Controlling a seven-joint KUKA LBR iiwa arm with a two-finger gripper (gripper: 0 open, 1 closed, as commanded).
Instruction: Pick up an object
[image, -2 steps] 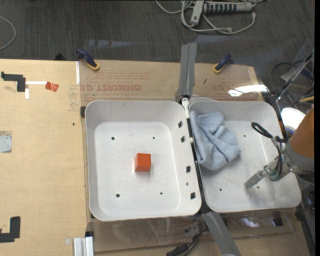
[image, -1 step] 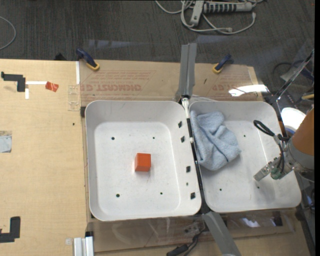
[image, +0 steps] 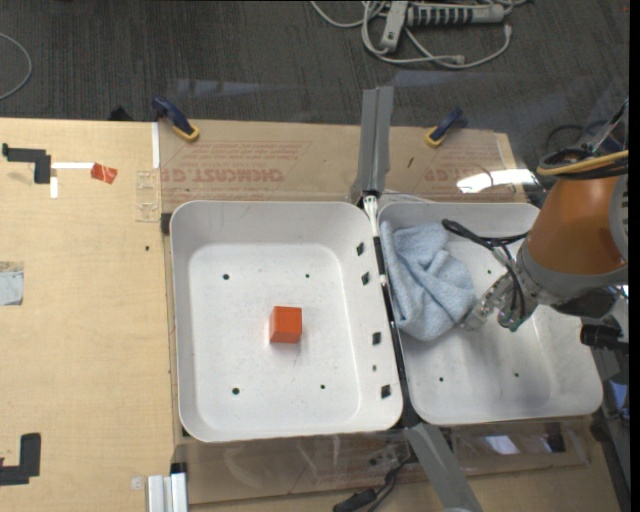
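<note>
Where the pale wooden tabletop (image: 80, 330) spreads under everything, two shallow white plastic bins sit side by side on it, touching along a dark hinged seam. Left of that seam, the left-hand white bin (image: 200, 400) carries a small orange-red cube (image: 286, 325), which lies a little below the middle of the floor, well apart from every wall. Beside it, the right-hand white bin (image: 560, 395) takes the grey robot arm with the orange band (image: 580, 235), which reaches in from the right edge. A crumpled light-blue cloth towel (image: 425, 280) is heaped against the left wall of this bin, in its upper half. At the arm's tip, the hand (image: 497, 305) is low over the bin floor, just beside the right edge of the towel, perhaps touching it. Whether the hand is spread or closed cannot be told, since the tip is blurred and small.
</note>
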